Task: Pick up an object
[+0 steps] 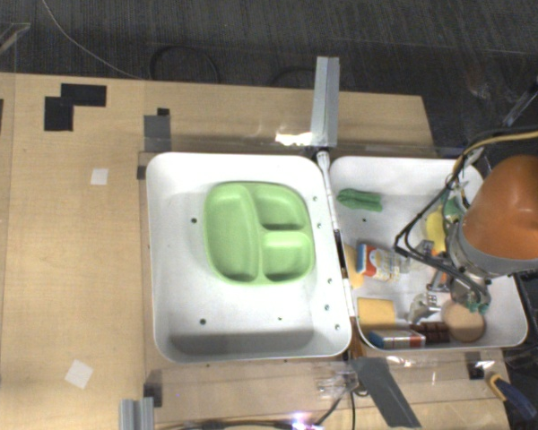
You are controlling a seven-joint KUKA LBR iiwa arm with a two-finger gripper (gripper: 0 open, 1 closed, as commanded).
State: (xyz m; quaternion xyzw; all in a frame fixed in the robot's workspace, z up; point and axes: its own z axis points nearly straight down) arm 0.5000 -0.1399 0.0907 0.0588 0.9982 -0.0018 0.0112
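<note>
**Fingers low among the clutter, grip unclear**

Fingers of the gripper (pixel 428 307) sit deep in the right bin (pixel 516 333) near its front edge, but the arm's bulk hides whether they are open or closed. Just beside them lie a tan round object (pixel 466 322), a yellow block (pixel 377 312) and a red-and-dark marker-like tube (pixel 400 339). My judgement: the descent-and-grasp step is in hand; next comes closing on one piece and lifting straight up.

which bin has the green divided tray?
The left bin. The green divided tray lies in it alone; the right bin holds small mixed items under the arm.
</note>
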